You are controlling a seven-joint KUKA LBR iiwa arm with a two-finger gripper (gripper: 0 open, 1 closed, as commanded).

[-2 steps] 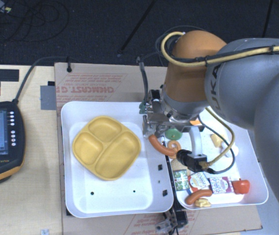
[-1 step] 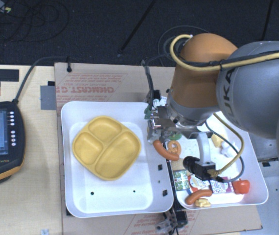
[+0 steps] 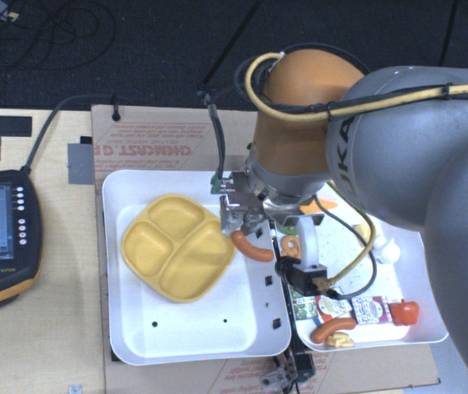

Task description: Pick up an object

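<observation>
Two shallow white bins. Left bin: glossy yellow three-compartment plate; at its 3 o'clock a smooth orange sausage, touching the rim. Gripper just above the sausage; finger state cannot be told. Right bin: second sausage, red tomato, printed packets.

Orange sausage lying slantwise at right edge of left bin, just beside yellow divided plate, its upper-left end hidden under arm's wrist. Curved, glossy, one end toward wall between bins. Whether anything grips it cannot be told from this angle.
</observation>
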